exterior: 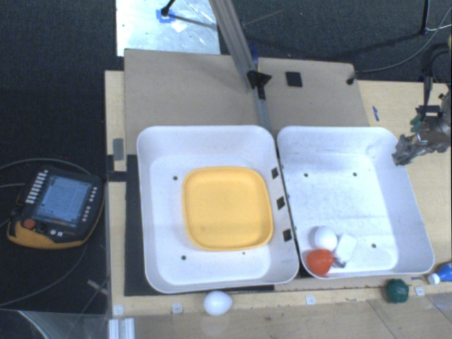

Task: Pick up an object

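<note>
**White bins, yellow plate, gripper parked off to the side**

White plastic everywhere here: two shallow bins side by side on the bench. The left bin [152,189] has a big yellow square plate [228,207] sitting flat in the middle of it, rounded corners, nothing on top of it.

The right bin [353,182] is where the small stuff is, all bunched in the near left corner. There's a white ball [325,237], a red ball [320,261] just in front of it and touching or nearly so, and a small white block [345,248] right beside both, with something dark at its lower edge that I can't make out.

The gripper [408,150] is at the far right corner of the right bin, about over the rim, well apart from that cluster. It's small and blurry, so I honestly can't tell how it's set, and I see nothing in it.

Outside the bins: a white egg-shaped thing [217,302] on the bench just in front of the left bin, a dark green ball [397,290] past the near right corner of the right bin, and a blue-and-white bit [441,275] at the edge next to it. Over on the dark floor to the left sits the teach pendant [55,205], with its cable looping round.
</note>
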Robot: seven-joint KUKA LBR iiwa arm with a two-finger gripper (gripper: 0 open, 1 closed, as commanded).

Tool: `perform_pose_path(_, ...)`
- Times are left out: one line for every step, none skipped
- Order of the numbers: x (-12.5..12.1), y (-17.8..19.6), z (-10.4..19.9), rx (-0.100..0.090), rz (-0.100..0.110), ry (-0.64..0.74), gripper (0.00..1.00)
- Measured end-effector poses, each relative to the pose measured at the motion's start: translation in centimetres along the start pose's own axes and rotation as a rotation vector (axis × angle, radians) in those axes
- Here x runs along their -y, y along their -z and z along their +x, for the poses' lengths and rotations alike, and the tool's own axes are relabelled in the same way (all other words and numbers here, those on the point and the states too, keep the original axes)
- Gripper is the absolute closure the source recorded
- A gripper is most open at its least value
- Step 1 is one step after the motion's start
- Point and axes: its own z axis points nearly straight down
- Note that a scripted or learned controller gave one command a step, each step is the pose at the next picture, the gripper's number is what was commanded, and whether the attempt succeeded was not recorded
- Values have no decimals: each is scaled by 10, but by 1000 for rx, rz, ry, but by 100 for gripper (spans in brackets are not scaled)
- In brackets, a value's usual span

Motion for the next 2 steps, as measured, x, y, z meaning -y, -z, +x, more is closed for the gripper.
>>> perform_pose_path(-1,35,0,0,0,0,100)
perform_pose_path(-3,17,48,-2,4,2,100)
